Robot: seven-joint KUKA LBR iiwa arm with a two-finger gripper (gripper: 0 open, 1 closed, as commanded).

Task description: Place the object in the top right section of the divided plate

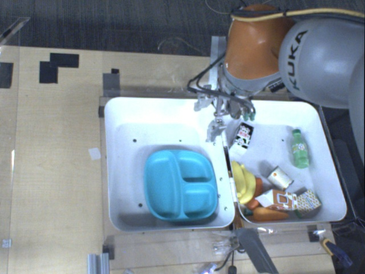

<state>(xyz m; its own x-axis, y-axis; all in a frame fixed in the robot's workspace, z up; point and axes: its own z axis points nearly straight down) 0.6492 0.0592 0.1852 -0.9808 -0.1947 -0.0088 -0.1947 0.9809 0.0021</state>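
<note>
Inside the left bin (122, 153) lies a blue 3-section plate (181, 184).

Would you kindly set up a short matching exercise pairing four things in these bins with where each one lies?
Things:
1. divided plate
2. green bottle
3. banana
4. hand

Places:
A. far right of the right bin
B. above the wall between the two bins, near the far side
C. middle of the left bin
D. left edge of the right bin, next to the divider

Pairs: 1-C, 2-A, 3-D, 4-B
</note>
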